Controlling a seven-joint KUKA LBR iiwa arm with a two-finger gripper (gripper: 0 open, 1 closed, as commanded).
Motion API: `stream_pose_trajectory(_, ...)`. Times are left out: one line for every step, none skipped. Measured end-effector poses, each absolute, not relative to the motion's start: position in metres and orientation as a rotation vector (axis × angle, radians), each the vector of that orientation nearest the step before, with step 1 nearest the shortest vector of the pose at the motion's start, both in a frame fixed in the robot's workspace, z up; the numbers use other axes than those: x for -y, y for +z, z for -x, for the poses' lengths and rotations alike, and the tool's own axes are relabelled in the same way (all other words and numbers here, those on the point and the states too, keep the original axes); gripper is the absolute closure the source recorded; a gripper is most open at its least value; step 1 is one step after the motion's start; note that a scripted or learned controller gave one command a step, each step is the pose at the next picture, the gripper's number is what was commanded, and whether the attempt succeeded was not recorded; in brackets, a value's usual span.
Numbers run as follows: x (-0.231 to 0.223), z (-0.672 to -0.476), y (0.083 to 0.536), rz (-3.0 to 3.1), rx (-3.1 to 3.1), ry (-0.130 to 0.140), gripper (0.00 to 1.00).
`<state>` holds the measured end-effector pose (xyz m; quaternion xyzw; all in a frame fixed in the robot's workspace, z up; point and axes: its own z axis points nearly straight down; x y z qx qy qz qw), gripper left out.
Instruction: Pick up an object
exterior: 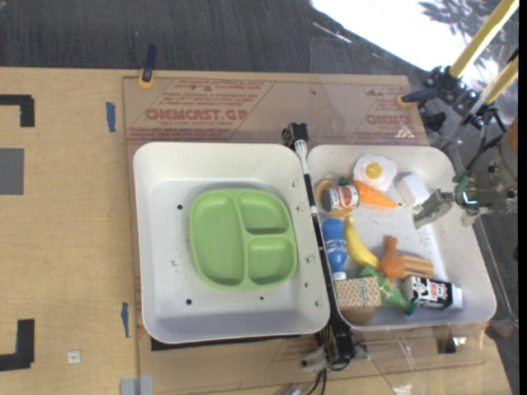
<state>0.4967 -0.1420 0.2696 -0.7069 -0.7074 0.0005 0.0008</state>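
Note:
The right white bin [473,249] holds a heap of toy food. At the back lie a fried egg [374,171], a carrot [378,196], a small can [340,197] and a white piece [411,188]. Further forward are a blue bottle [333,248], a banana [359,246], a brown drumstick [393,258], a black-and-white carton [431,292] and a cracker box [358,295]. My gripper [431,209] hangs over the bin's right part, just right of the white piece and carrot tip, with nothing seen in it.
The left white bin [156,220] bears a green divided plate [243,239]. A black bar [306,189] runs between the bins. Yellow poles [486,31] and cabling stand at the back right, beside the arm [486,196].

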Motion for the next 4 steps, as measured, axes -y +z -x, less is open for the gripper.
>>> stream_pose_trajectory(0.117, -0.540, 0.128, 2.240, 2.184, 0.011, 0.00)
stream_pose_trajectory(0.112, -0.604, 0.089, 2.400, 2.036, -0.006, 0.00)
stream_pose_trajectory(0.113, -0.606, 0.102, 2.406, 2.042, -0.011, 1.00)
stream_pose_trajectory(0.116, -0.532, 0.091, 2.525, 1.883, -0.015, 1.00)
